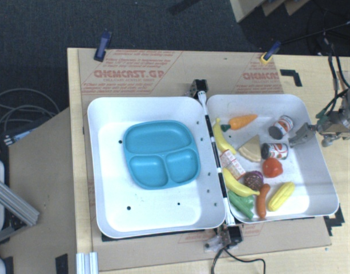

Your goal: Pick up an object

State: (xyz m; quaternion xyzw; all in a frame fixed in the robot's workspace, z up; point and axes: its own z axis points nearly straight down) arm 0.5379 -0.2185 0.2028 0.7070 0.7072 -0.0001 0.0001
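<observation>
The right bin [320, 170] holds a heap of toy foods. Among them are an orange carrot [243, 120], a yellow banana [220, 138], two small cans [283, 124] [276, 150], a red tomato [272, 167], a yellow corn cob [281, 194], an orange sausage [262, 200] and a green pepper [241, 203]. My gripper [305, 135] hangs over the bin's right side, just right of the two cans, with nothing visibly held.
The left bin [106, 153] carries a blue sectioned plate [161, 153]. A tan wedge [250, 149], a wrapped bar [233, 161], a second banana [238, 183] and a dark purple piece [253, 180] crowd the right bin's left half. Cables hang at the right edge [336, 73].
</observation>
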